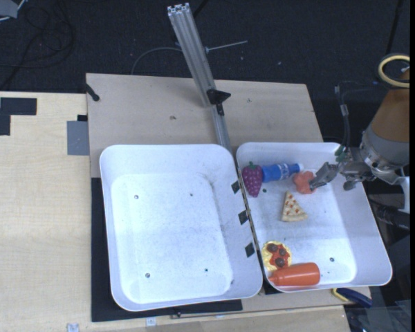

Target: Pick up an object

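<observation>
The right bin [360, 247] holds several toy foods. A purple grape bunch [252, 179] lies at its upper left beside a blue bottle [280, 171]. A small red object [303, 182] sits just right of the bottle. A pizza slice [292, 208] lies in the middle. A yellow piece with dark red bits [277, 254] and a red sausage [294, 274] rest near the front wall. My gripper [325, 176] reaches in from the right, its tip right next to the small red object, touching or nearly so.
The left bin [124, 164] stands beside the right one. A metal rail [197, 54] slants across the back of the bench. The arm's orange band [391, 120] and wrist hang over the right bin's far right corner.
</observation>
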`<state>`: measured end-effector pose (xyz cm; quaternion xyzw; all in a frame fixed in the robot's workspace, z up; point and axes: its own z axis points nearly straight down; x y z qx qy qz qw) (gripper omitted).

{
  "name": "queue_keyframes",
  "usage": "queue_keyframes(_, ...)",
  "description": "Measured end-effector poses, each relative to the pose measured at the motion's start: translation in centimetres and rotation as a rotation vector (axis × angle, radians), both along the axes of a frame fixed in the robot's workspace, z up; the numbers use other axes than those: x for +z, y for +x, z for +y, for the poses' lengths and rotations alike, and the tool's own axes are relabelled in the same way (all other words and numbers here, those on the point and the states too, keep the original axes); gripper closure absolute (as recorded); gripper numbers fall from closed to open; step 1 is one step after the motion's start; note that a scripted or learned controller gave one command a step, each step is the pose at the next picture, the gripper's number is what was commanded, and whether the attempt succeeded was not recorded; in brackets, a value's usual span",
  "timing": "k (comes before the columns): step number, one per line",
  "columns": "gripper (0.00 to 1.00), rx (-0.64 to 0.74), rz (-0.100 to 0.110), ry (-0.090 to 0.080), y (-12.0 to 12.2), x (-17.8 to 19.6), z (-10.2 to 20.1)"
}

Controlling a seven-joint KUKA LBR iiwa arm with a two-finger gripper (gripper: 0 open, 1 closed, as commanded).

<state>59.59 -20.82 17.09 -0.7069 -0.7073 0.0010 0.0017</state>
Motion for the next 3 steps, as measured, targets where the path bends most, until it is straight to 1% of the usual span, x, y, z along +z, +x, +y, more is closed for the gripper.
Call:
queue_keyframes(2,0.0,0.0,-0.001,-0.001,-0.3,-8.1,0.1)
queue_keyframes(3,1.0,-0.001,-0.004,-0.001,-0.3,-6.9,0.1)
